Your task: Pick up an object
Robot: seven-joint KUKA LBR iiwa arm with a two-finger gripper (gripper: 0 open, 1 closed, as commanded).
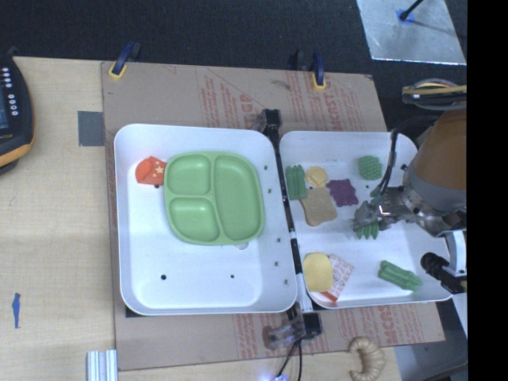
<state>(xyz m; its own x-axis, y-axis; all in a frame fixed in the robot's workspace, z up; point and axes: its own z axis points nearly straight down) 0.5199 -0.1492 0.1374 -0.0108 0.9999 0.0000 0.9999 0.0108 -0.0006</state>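
Where the gripper (371,215) comes down into the right bin (397,143), a small green toy (365,229) is seen directly beneath its tip, touching or nearly touching it. Whether the toy is pinched cannot be told, since the fingers are blurred against it. The toy's shape is poorly resolved; its long axis seems to run roughly from nine to three o'clock, with short prongs pointing toward six.

From the toy outward, a purple piece (343,190) is found at about eleven o'clock, a tan piece (319,208) at nine to ten, and a pale yellow round piece (316,176) beyond that. A ridged green strip (295,181) lies farther toward ten, near the bin's left wall. A round green piece (369,167) sits at twelve. At four o'clock a long green piece (398,275) is laid, its axis running ten to four. At seven o'clock a yellow piece (318,272) rests on a red-and-white wrapper (340,276).

In the left bin (143,276) a green divided plate (214,197) is placed, with an orange-red piece (149,170) just beside it at ten o'clock.
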